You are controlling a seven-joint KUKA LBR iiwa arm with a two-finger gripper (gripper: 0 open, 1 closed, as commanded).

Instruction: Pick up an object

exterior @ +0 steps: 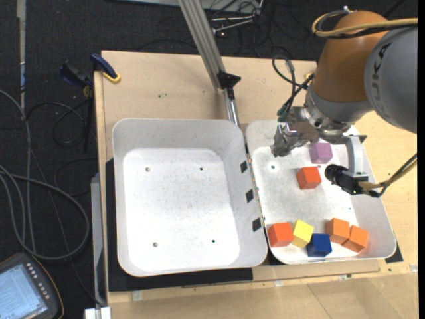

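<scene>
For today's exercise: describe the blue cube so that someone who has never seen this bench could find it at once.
Start at the right-hand white bin, the one that holds the blocks. Along its near edge lies a row of small cubes; the blue cube sits in the middle of that row, touching the yellow cube on its left. It is the one blue block in the row, whose other neighbours are orange.

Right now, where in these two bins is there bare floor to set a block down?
The left bin has bare floor from wall to wall. In the right bin, a bare strip runs between the orange block and the front row of blocks. The far end is crowded: the end effector hangs there beside the purple block.
</scene>
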